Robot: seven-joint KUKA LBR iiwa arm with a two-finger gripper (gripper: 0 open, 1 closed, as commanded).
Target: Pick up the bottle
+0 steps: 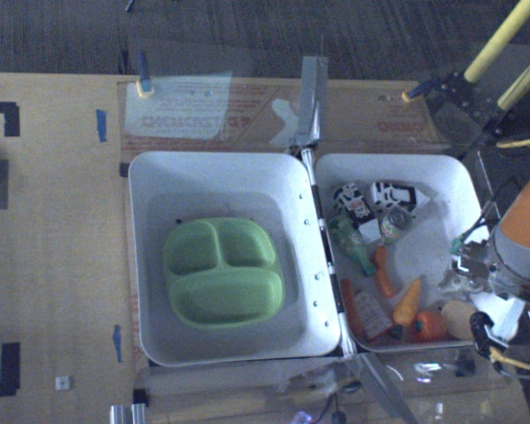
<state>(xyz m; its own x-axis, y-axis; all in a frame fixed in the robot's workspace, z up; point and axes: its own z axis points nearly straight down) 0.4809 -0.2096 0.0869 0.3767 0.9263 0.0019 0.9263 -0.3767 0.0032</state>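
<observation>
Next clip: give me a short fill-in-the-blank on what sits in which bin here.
1. The green tray lies in the ____ bin.
2. The green bottle lies in the ____ bin, near its left wall.
3. The tray has ____ compartments.
4. The carrot is ____ in colour.

Missing words: left; right; three; orange

We see our arm (pixel 518 250) at the right: grey body; orange band above the wrist; thin cables alongside.
</observation>
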